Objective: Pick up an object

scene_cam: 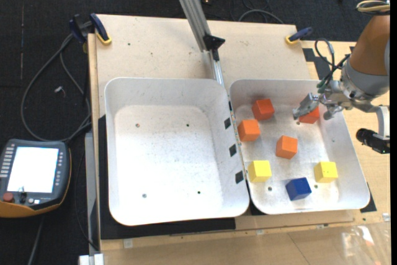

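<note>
Camera view from my end shows the counter (161,46) carrying two white bins side by side, and all the blocks sit in the right bin (347,152). I see the arm (372,53) reaching in from three o'clock, its gripper (308,110) hanging over the upper right part of that bin. Between its fingers I can see a red-orange block (311,114), so it looks clamped on that one, though I can't tell whether the block is clear of the bin floor. Around the bin, taking its middle as the dial centre: an orange block (263,108) sits at about eleven o'clock, another orange block (249,130) lies just beside it at about ten, and a third orange block (286,146) rests near the centre. A yellow block (260,170) is at about eight o'clock, a blue block (298,188) at six, and a second yellow block (325,171) at about four. The left bin (124,152) lies at nine o'clock from all this, and a teach pendant (32,177) sits off the counter further out at nine.
</note>
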Controlling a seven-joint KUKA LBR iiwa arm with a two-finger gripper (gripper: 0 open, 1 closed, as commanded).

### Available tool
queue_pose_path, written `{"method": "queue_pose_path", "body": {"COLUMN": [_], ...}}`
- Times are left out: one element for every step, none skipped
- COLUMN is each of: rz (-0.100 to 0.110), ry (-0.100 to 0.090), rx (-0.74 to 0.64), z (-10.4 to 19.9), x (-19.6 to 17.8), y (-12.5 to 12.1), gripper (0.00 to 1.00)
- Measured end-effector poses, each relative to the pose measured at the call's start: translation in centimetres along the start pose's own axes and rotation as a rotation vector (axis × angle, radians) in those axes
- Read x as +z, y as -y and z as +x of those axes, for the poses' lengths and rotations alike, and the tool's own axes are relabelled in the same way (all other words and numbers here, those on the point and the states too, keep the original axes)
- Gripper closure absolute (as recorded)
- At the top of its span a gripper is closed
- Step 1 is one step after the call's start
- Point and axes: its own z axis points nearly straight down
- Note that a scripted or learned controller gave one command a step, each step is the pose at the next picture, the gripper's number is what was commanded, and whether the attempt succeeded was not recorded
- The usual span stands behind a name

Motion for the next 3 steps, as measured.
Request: {"method": "queue_pose_path", "body": {"rz": [0.001,0.013,0.01], "ry": [-0.005,-0.006,-0.005], "rx": [-0.009,-0.007,-0.002], "z": [5.3,4.9,5.5], "x": [-8.5,0.0,6.6], "y": [6.5,3.6,5.7], "gripper": [0.0,0.0,0.0]}}
